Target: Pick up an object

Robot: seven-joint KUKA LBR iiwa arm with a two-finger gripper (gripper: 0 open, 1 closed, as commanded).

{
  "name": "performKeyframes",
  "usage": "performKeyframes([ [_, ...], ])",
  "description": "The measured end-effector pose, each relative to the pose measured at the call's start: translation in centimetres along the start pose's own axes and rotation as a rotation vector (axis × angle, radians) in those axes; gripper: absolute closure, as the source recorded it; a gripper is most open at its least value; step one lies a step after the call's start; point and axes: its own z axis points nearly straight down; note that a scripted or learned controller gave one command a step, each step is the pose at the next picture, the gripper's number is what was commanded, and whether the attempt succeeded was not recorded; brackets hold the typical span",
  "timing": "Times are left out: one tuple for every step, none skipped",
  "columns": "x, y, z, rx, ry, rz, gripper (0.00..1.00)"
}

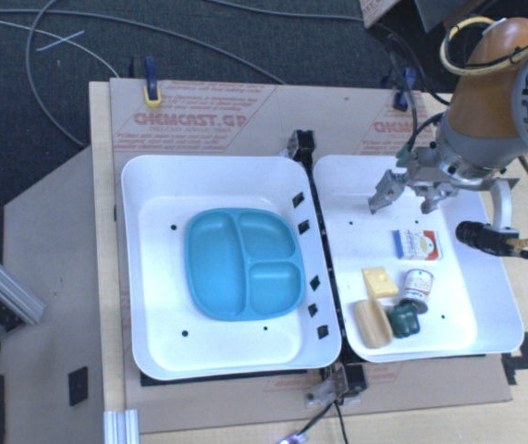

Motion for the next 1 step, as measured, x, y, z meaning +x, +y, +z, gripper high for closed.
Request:
performKeyframes([
  [0.03,0.3,-0.88,-0.015,-0.002,-0.003,0.0],
])
